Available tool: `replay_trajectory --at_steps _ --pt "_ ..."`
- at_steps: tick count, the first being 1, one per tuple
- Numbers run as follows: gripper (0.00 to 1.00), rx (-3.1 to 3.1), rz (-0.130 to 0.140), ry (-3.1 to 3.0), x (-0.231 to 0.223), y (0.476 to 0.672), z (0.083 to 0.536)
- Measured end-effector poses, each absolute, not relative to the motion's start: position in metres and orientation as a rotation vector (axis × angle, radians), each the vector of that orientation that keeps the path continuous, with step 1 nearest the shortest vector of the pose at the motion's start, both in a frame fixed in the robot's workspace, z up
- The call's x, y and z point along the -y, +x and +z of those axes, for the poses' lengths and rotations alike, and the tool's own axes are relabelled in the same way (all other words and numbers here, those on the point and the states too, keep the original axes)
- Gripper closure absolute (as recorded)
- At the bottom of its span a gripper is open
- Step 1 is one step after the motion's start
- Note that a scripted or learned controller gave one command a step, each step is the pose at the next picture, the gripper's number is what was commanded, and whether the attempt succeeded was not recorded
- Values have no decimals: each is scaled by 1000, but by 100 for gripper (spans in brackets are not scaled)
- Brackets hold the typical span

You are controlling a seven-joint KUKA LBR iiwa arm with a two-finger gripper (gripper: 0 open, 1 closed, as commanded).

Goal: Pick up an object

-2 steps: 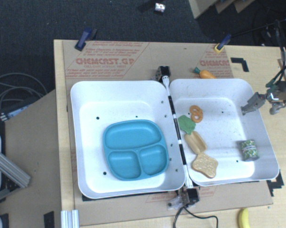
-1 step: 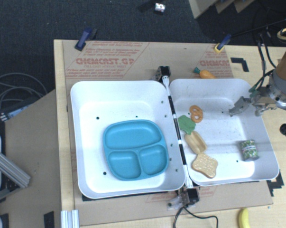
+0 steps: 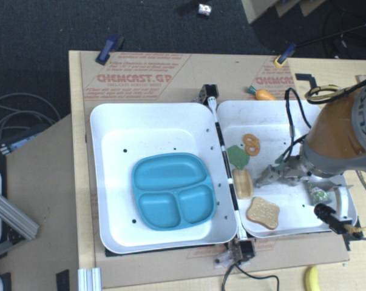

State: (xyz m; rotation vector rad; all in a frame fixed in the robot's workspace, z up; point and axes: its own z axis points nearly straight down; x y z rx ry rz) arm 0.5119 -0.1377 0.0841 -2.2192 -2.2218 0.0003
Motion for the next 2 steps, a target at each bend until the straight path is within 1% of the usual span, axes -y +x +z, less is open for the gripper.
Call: replay_trajectory --at_steps 1,2 --pt "0 2227 7 -2243 100 551 87" --pt "0 2223 -2 -2223 106 633 85"
